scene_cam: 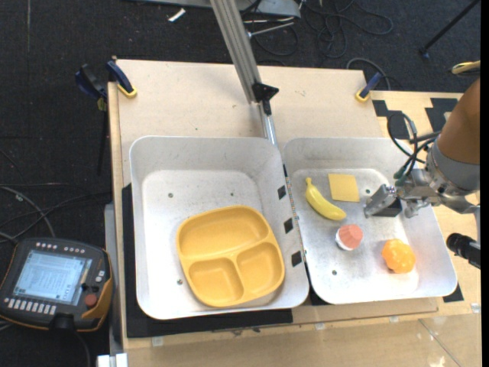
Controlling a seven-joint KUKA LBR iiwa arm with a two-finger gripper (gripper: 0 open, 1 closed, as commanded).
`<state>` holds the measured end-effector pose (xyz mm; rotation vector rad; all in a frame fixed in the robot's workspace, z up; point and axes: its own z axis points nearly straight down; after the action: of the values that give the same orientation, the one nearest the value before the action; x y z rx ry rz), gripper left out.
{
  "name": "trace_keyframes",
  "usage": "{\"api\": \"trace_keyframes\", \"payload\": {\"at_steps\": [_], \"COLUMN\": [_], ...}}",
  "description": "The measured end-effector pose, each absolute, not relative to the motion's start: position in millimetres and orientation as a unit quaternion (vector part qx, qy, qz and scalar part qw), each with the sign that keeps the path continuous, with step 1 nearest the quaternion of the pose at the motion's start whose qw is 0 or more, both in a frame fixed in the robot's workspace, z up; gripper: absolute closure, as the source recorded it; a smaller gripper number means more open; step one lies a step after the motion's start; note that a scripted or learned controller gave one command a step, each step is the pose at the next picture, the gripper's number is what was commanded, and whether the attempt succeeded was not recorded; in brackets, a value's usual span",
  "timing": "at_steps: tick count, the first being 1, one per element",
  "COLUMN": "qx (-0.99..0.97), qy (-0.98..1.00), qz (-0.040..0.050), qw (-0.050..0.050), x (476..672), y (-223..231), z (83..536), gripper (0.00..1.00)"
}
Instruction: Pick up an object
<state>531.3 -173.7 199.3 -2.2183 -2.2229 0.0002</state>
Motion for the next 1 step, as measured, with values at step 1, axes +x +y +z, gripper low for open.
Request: {"api": "trace_keyframes", "payload": {"at_steps": [1], "qx": [-0.707], "qy": [-0.708], "qz": [-0.0001], "qw": [0.000], "x": [531.3], "y": [-173.8], "z": [199.4], "gripper": [0.00]}}
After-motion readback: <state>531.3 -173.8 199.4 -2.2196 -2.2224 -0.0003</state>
